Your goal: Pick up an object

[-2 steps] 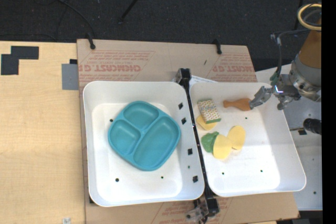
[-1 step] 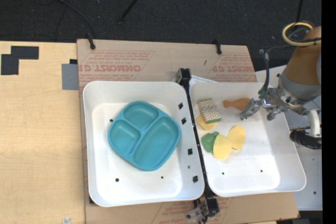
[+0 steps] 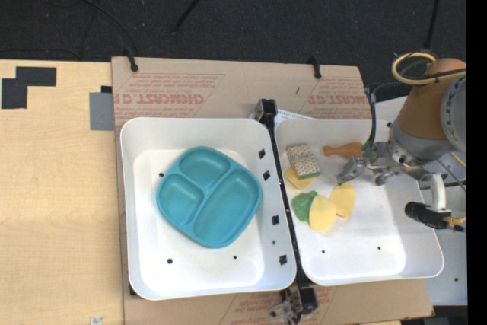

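My gripper [image 3: 365, 173] hangs low over the upper right part of the right bin [image 3: 380, 270], its two metal fingers spread open with nothing between them. Just up and left of it lies an orange-brown piece [image 3: 341, 150], near the bin's back wall. A speckled sponge-like block [image 3: 303, 159] rests on a yellow piece [image 3: 298, 179] at the bin's left side. Below these sit a green piece [image 3: 303, 204] and two pale yellow pieces [image 3: 323, 215] [image 3: 344, 199], left of and below the gripper.
The left bin [image 3: 144, 164] holds a teal divided plate [image 3: 209, 195]. A black divider [image 3: 278, 186] runs between the bins. Bare white floor fills the right bin's lower half. Cardboard [image 3: 228, 87] lies behind both bins.
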